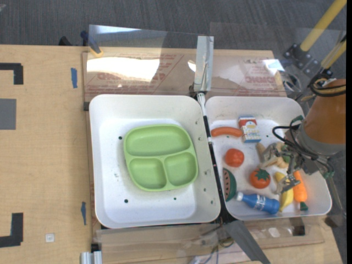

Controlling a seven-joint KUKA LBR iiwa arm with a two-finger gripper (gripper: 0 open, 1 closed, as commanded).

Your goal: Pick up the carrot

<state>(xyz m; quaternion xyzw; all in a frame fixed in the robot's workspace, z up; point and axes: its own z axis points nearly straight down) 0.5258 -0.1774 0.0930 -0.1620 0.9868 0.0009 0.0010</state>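
Note:
The carrot (pixel 300 191) is a small orange piece with a green end, lying near the front right corner of the right bin (pixel 319 209). My gripper (pixel 290 176) hangs low over the bin, just left of and above the carrot and close against it. The arm's orange band (pixel 329 120) comes in from the right and hides the bin's right wall. I see nothing lifted off the bin floor.
The right bin also holds a yellow banana (pixel 286 198), a blue bottle (pixel 260 203), a red tomato (pixel 260 179), a watermelon slice (pixel 228 184), an orange ball (pixel 234 157), a sausage (pixel 225 131) and a small carton (pixel 249 128). The left bin (pixel 104 120) holds a green divided plate (pixel 160 157).

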